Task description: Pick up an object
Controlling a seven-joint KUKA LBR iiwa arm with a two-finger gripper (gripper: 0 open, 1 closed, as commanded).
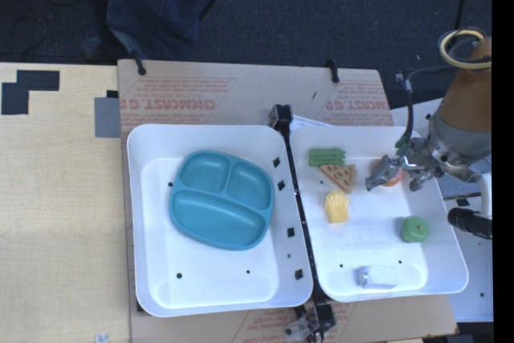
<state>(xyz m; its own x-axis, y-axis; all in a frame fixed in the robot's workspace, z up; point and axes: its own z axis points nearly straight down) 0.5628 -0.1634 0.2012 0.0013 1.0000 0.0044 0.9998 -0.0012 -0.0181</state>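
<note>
I've got the gripper [399, 173] low over the right bin's [450, 273] far right side, fingers spread apart, with a small orange object [390, 180] directly under them, not yet clasped.

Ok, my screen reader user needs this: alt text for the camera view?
A robot gripper reaches from the right into the right bin, at a small orange item; the bin also holds green, yellow, waffle-like and grey-white pieces. The left bin holds a blue divided plate.
</note>
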